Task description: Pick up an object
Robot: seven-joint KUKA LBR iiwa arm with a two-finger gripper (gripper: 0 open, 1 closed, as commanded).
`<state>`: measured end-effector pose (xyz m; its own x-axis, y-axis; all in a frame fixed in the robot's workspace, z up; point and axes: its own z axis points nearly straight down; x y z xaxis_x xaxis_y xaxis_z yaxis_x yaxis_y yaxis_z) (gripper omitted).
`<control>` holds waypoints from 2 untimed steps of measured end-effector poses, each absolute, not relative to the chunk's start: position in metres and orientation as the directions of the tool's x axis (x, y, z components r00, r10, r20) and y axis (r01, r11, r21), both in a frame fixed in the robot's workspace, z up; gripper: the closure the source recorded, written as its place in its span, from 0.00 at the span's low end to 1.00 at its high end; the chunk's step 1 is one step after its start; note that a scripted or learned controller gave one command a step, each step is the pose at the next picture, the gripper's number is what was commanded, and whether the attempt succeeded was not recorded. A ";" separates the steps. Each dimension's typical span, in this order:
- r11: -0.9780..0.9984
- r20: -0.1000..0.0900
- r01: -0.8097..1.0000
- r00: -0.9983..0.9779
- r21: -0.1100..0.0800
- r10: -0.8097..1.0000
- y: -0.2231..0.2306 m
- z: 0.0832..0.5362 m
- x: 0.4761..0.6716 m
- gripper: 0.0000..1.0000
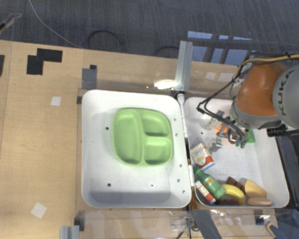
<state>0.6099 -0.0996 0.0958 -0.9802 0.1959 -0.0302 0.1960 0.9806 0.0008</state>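
Presently, two white bins sit side by side on the bench.

Left bin (95, 153): holds one green divided tray (141, 136), lying flat near the middle, well apart from every wall; likely a drop-off spot, so it sits in the open.

Right bin (272, 163): holds the pickable stock, crowded along the near wall and left corner. Small carton (201, 155) tilted against the left wall; green bottle (209, 183) lying on its side just below it; banana (234, 191) and a tan rounded piece (256, 189) beside it, touching or nearly so. No single target is marked; any of these would serve.

Gripper (226, 137): hangs over the upper part of the right bin, above bare floor, apart from the cluster. Whether the claw is released or clenched cannot be told; the wrist hides it. Judged: approach stage, nothing lifted.
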 end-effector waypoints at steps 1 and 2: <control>0.959 -0.016 0.284 -0.959 0.002 0.284 -0.092 0.090 0.561 0.00; 0.954 -0.014 0.298 -0.954 0.004 0.299 -0.089 0.089 0.612 0.00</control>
